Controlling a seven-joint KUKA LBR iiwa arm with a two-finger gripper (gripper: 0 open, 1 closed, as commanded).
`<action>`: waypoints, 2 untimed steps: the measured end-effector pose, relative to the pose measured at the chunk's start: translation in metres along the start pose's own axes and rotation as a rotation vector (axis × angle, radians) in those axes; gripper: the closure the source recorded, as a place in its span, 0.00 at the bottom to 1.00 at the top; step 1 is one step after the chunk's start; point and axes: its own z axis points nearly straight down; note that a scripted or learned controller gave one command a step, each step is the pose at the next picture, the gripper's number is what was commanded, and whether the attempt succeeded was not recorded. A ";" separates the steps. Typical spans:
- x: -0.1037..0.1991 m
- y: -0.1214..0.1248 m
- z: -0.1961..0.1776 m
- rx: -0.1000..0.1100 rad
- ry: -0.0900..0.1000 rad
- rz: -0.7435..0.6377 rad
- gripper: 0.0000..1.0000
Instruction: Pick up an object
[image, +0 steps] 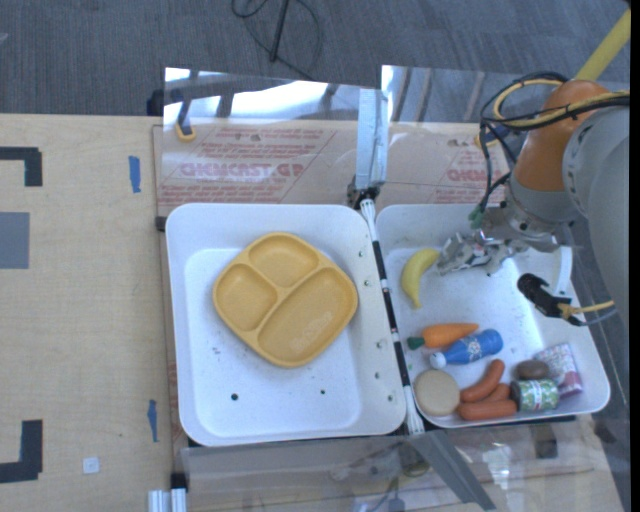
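Observation:
My gripper (458, 254) hangs low over the far part of the right bin (590, 345), just right of a yellow banana (416, 274). The banana lies on the bin floor near the bin's left wall, apart from the fingers. Nearer the front lie an orange carrot (450, 334), a blue bottle (470, 348), a round tan bun (437, 392), two red sausages (485, 392), a green can (537, 395) and a small wrapped packet (560, 362).
The left bin (200, 400) holds a yellow divided plate (286, 297). A black cable end (540, 295) hangs over the right bin's right side. Cardboard and clear panels (270, 170) stand behind both bins.

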 end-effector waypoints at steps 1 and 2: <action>0.006 0.001 0.001 -0.005 -0.002 0.048 0.00; 0.005 0.000 -0.009 0.000 -0.008 0.045 1.00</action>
